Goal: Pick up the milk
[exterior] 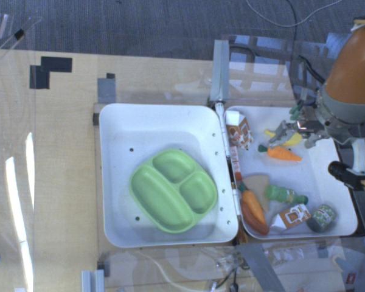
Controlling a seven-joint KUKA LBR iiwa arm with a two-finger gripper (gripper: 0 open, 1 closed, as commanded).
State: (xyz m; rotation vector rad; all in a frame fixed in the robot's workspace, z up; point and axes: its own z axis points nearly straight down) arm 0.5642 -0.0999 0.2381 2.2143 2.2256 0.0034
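The milk (238, 130) is a small brown and white carton with a white top. It lies against the left wall of the right bin (340, 181), near the far corner. My gripper (297, 135) hangs over the far part of that bin, above a yellow banana (290, 140) and an orange carrot (284, 154). It is well to the right of the milk and apart from it. Its grey fingers stand spread and open, with nothing held between them.
The right bin also holds a green bottle (285, 194), a second small orange and white carton (294, 215), a dark can (322, 217), a tan slice (256, 182) and an orange sausage-shaped piece (254, 210). A green divided plate (173, 190) lies in the left bin (118, 163).
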